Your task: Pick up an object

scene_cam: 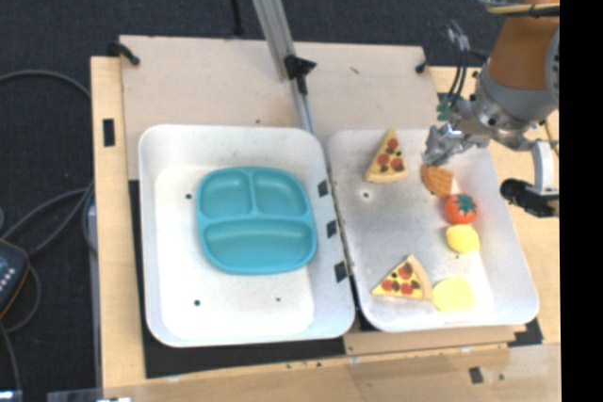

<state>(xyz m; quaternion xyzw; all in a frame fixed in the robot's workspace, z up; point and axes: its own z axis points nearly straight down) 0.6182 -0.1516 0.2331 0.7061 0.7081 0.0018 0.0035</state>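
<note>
An orange toy food piece (437, 179) lies in the right bin's (377, 297) far-right part.

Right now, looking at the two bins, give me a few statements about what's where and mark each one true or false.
1. The teal divided plate lies in the left bin. True.
2. The right bin holds two pizza slices. True: one slice near the top edge, another near the bottom.
3. The tomato sits on the plate. False: it sits in the right bin, below the orange piece.
4. The gripper is over the left bin. False: it is over the right bin's upper part, by the orange piece.
5. Both yellow pieces lie in the right bin. True.
</note>
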